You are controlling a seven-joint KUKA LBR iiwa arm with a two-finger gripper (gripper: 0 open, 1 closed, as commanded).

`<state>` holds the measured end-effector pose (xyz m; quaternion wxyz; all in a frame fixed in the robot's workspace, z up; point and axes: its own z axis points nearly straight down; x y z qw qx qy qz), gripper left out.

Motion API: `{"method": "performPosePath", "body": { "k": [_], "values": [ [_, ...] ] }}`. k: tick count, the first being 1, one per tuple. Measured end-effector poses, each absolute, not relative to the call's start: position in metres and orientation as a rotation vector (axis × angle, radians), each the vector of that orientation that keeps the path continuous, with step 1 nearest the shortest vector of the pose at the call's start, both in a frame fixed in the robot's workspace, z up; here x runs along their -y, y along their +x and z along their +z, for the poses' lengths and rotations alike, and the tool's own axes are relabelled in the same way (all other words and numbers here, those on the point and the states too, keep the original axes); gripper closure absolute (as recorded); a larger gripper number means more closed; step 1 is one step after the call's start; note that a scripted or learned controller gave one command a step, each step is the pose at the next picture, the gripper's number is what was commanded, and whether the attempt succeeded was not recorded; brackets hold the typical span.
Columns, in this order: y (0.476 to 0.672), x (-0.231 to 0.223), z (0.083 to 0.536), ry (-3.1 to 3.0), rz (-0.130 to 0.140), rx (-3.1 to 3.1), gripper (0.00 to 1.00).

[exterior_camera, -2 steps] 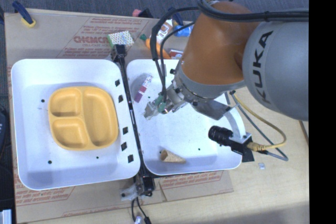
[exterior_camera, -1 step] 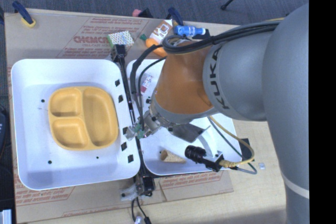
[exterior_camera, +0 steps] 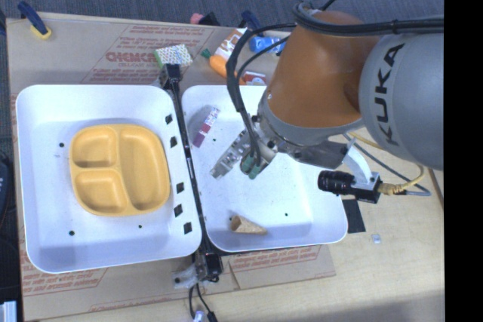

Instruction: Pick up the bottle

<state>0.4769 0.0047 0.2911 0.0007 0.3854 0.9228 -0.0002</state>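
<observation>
We see two shallow white bins side by side on a cardboard-covered bench. The left bin [exterior_camera: 30,185] holds a yellow divided tray [exterior_camera: 118,168] with three compartments, lying flat near the bin's middle.

In the right bin [exterior_camera: 302,226], the bottle [exterior_camera: 205,124] lies on its side towards the far left corner, close to the divider between the bins. It looks small, with a clear body and a purplish label, though the view is too coarse for us to read anything on it. Near the bin's near edge lies a tan wedge-shaped piece [exterior_camera: 247,224], well apart from the bottle.

The arm [exterior_camera: 355,87] reaches in from the right, its orange band and grey body covering much of the right bin's far right part. The gripper [exterior_camera: 240,159] hangs over the middle of the right bin, to the right of the bottle and nearer to us, not touching it. Its fingers [exterior_camera: 226,162] appear to stand slightly apart with nothing between them, but the slanted view leaves us unsure of the gap.

Beyond the bins, on the far side of the bench, sits a cluster of small items, among them an orange and white object [exterior_camera: 226,53] and a patterned block [exterior_camera: 173,55].
</observation>
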Motion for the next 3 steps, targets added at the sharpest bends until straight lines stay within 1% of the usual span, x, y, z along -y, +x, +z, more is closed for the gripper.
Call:
{"method": "performPosePath", "body": {
  "k": [1,2,3],
  "values": [
    [0.476,-0.067,0.276,0.891,-0.003,-3.015,1.0],
    [0.476,-0.111,0.252,0.251,-0.003,-3.135,1.0],
    [0.477,-0.069,0.286,-0.246,-0.001,-3.129,1.0]
  ]
}}
